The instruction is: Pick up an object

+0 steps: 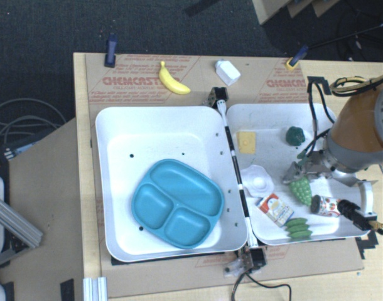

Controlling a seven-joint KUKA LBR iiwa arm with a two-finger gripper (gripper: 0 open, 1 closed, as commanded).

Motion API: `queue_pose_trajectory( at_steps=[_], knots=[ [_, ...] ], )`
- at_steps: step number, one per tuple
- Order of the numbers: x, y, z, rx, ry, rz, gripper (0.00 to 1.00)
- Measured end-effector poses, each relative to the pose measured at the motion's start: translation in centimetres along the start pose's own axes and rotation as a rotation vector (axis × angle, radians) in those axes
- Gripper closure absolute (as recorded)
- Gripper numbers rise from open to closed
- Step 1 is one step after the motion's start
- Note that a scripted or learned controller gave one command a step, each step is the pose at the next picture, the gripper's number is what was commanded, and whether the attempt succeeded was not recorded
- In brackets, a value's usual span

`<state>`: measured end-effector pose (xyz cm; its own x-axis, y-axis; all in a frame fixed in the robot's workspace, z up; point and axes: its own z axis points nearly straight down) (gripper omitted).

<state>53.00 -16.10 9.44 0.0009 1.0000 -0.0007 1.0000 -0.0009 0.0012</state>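
The grey arm with its orange band [361, 127] reaches into the right-hand shallow white bin [270, 115] from the right, and its end effector [302, 172] sits low over the middle of that bin. Whether it is released or clenched cannot be told from this angle. Directly beneath and just below it lies a bunch of pale green plastic grapes [300, 189], the nearest thing to it, touching or all but touching the tip; contact cannot be confirmed. A dark green rounded toy [295, 135] lies above the end effector, toward the far wall of the bin. A small dark cylindrical can with a red and white label [325, 205] lies just right of the grapes. A green pea-pod-shaped toy [298, 227] rests near the bin's front rim, with a small red and white carton [277, 209] just to its left. A white round cup [259, 182] and a yellow square sponge [247, 142] lie nearer the divide between the bins.

The left-hand white bin [116, 130] holds a blue three-compartment plastic plate [177, 202]. On the cardboard-covered surface [141, 80] behind the bins lie a yellow banana [172, 80] and a small white block [228, 72].
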Motion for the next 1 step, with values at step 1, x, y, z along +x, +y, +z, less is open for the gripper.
queue_pose_trajectory(
  at_steps=[1],
  knots=[
    [12.09, 2.95, -9.06, 0.000, 0.002, -0.003, 1.00]
  ],
)
